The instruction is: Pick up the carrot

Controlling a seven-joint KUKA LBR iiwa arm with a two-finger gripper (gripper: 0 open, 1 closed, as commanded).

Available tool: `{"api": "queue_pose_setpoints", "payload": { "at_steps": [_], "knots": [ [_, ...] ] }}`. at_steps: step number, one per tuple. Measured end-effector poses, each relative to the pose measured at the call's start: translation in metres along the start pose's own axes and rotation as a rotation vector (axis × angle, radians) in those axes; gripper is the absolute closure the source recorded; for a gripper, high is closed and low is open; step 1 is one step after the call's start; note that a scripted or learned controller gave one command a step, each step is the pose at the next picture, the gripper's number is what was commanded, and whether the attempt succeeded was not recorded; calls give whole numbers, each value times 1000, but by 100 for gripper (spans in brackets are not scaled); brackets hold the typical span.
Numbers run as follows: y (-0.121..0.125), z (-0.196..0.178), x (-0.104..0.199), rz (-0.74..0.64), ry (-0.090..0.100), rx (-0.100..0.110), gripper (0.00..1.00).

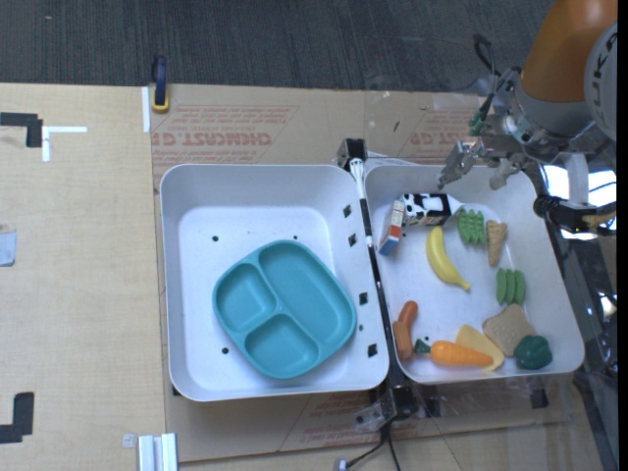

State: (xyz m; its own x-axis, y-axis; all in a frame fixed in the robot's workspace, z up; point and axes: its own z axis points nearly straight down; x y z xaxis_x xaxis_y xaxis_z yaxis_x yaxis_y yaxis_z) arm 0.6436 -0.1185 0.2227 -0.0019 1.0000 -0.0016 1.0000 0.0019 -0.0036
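Note:
The carrot [459, 354], orange with a small green top, lies along the near wall of the right bin [564, 302]. It rests against a yellow cheese wedge [479, 340]. My gripper [480, 170] hangs over the far edge of that bin, well away from the carrot. Its two fingers are spread apart and open, with nothing between them.
Toy foods share the right bin: a sausage [404, 328], a banana [446, 258], a cow-patterned carton [417, 214], green pods [509, 286], a bread slice [507, 328] and a dark green piece [533, 351]. A teal divided plate [285, 307] lies in the left bin [182, 263].

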Motion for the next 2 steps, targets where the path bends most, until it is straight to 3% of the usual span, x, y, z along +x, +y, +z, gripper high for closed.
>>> {"api": "queue_pose_setpoints", "payload": {
  "at_steps": [1,2],
  "knots": [
    [-45,40,-36,-121,0,-1,0],
    [-92,71,-22,-24,1,0,0]
  ]
}}
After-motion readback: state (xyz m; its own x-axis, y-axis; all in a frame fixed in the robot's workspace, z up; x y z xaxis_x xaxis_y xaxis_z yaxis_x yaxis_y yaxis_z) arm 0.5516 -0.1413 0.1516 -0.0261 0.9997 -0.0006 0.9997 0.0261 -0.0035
